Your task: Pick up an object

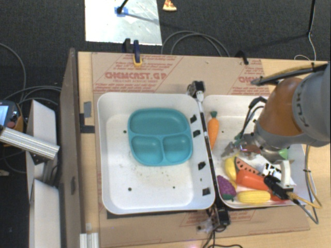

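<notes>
"CHEMCAST GP" on brown board (207, 71)

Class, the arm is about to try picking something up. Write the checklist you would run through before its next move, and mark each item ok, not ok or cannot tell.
1. Gripper is above the right bin, where the toys lie: ok.
2. Something to pick is there, such as the carrot, watermelon slice or corn: ok.
3. Carrot lies apart from the other toys: ok.
4. Toys at the near end are spaced out: not ok; the watermelon slice, corn and purple toy crowd together.
5. Gripper carries nothing yet: cannot tell; the arm hides it.
6. Teal plate in the left bin is away from the arm: ok.
</notes>
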